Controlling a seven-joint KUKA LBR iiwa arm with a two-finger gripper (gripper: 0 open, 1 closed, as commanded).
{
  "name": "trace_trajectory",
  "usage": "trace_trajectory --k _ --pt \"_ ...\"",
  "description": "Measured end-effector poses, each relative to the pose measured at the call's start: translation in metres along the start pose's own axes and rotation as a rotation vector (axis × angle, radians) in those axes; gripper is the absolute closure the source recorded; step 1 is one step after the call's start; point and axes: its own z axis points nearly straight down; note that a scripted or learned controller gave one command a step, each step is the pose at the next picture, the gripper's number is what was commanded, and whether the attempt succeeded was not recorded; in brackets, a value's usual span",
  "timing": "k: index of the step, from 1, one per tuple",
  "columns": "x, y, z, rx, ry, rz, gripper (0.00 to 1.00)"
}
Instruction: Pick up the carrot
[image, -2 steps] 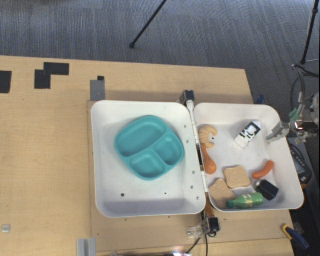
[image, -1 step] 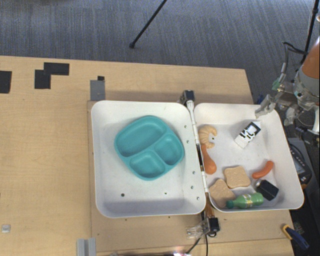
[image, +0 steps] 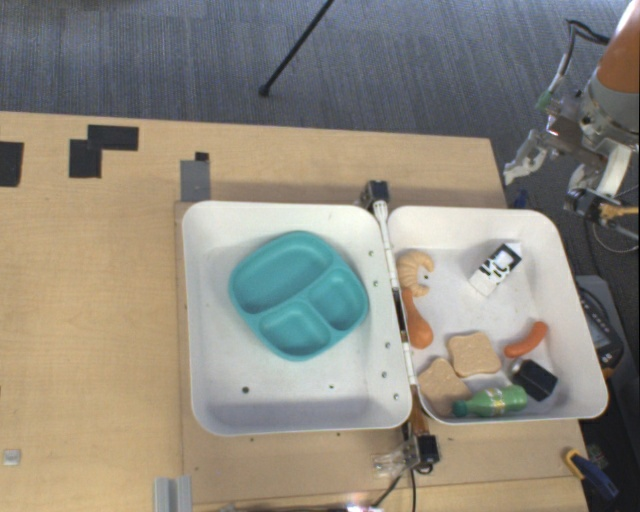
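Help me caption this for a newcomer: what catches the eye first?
The teal divided plate stands out, alone in the left bin. The right bin holds a jumble of toy food, with the orange carrot along its left wall. The gripper hangs beyond that bin's far right corner.

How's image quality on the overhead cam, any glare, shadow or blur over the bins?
Camera view: lighting even and soft; the right bin and left bin read bright white without blown glare. Faint shadows sit under the teal plate and beside the carrot. Bin contents are fairly sharp, small items low in detail. The hand at upper right looks soft and cluttered by cables.
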Motion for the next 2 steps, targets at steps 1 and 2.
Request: trace_trajectory --k 1,2 --pt "0.018 -0.009 -0.061 0.001 0.000 0.407 0.00" --pt "-0.037 -0.077 0.152 0.012 -0.006 0.694 0.00"
